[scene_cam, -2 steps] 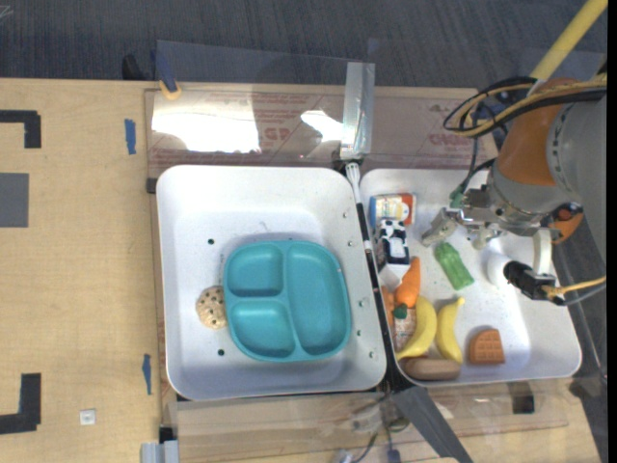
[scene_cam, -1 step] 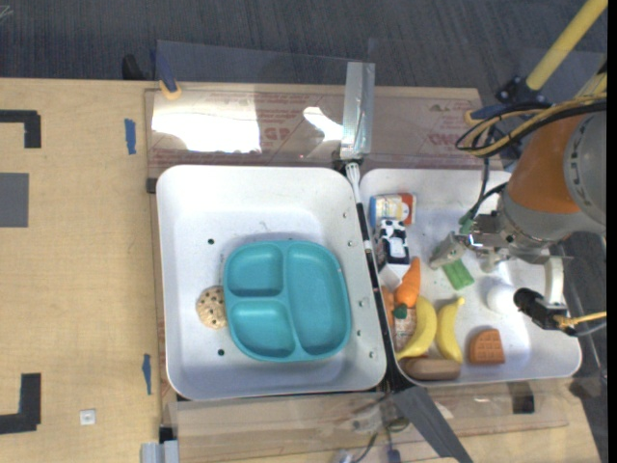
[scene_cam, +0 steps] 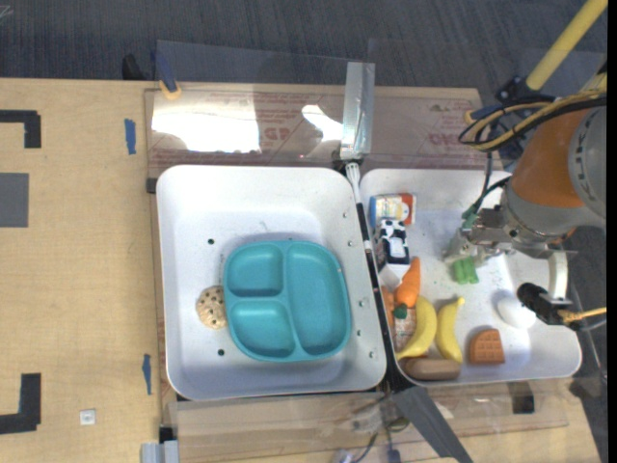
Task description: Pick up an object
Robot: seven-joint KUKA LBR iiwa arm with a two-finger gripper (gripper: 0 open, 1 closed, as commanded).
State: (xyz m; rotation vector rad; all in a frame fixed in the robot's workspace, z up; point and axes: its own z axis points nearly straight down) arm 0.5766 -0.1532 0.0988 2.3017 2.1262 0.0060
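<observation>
gripper (scene_cam: pixel 469 252): over right bin, low near its middle; open or closed, cannot tell
green block (scene_cam: pixel 466 271): right at the gripper tip, on the bin floor; held or not, cannot tell
arm (scene_cam: pixel 559 167): grey, orange band, comes in from the right edge
right bin (scene_cam: pixel 434 186): white, shallow
bananas (scene_cam: pixel 436 328): two, near front wall, left of waffle
waffle (scene_cam: pixel 486 346): front right area
carrot (scene_cam: pixel 410 285): by left wall, tilted
milk carton (scene_cam: pixel 393 209): back left corner area
white egg-like thing (scene_cam: pixel 509 310): right of bananas
left bin (scene_cam: pixel 183 258): holds teal divided plate (scene_cam: pixel 286 299), cookie (scene_cam: pixel 211 307) touching the plate's left edge
worktop (scene_cam: pixel 67 258): tan board
</observation>
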